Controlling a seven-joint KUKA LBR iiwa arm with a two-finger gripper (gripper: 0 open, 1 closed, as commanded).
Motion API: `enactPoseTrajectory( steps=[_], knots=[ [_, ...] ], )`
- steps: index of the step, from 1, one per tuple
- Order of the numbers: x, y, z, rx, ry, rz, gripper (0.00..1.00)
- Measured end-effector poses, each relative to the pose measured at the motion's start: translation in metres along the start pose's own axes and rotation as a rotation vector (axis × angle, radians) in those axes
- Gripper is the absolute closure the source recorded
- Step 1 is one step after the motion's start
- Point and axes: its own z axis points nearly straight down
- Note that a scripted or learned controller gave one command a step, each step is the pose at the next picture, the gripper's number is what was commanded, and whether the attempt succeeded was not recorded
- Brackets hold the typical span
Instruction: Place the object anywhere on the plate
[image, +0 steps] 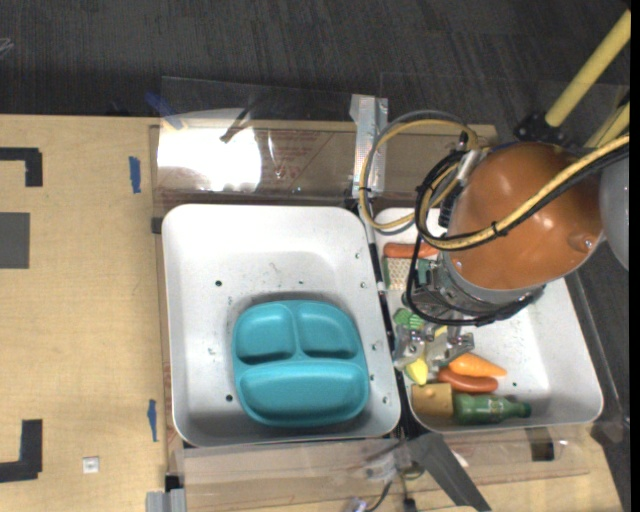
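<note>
Here the teal plate lies in the left bin, well off to the side of the jaws, across the wall between bins. Just beneath them a toy carrot lies crosswise. Their spread I cannot tell.

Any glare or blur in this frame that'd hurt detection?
Camera view: strong glare on the clear panel behind the left bin; the teal plate is evenly lit and sharp; the toy food in the right bin sits in the arm's shadow, slightly soft.
</note>
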Motion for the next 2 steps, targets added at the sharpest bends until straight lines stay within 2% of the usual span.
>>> enactPoseTrajectory(
  steps=[1,2],
  knots=[
    [0.054,0.003,0.024,-0.002,0.001,-0.289,1.00],
    [0.058,0.002,-0.094,0.005,0.001,-0.644,1.00]
  ],
)
